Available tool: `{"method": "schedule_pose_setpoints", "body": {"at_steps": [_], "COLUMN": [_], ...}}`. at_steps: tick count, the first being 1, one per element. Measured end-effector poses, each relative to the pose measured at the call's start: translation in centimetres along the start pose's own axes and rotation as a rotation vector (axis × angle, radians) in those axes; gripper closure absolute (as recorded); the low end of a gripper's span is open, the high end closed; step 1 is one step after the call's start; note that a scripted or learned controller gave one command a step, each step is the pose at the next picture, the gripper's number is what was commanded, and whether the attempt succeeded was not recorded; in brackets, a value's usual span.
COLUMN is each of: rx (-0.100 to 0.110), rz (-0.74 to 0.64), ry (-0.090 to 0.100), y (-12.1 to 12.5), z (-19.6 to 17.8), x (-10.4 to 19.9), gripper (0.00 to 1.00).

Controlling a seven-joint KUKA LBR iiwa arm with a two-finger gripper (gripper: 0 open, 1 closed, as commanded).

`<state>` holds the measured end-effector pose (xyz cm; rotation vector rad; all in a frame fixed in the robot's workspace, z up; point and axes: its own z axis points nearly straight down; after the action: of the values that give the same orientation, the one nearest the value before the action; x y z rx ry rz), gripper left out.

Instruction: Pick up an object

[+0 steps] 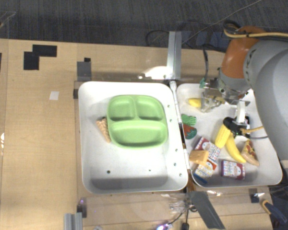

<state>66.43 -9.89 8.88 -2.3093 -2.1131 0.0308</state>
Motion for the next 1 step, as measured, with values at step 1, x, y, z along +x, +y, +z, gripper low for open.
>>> {"method": "schedule_pose_setpoints", "body": {"at_steps": [1], "rx": [-0.005], "rz": [0.32], "ry": [0.004], "y": [-0.4], "z": [-0.02], "x": [1.04], "gripper": [1.0]}}
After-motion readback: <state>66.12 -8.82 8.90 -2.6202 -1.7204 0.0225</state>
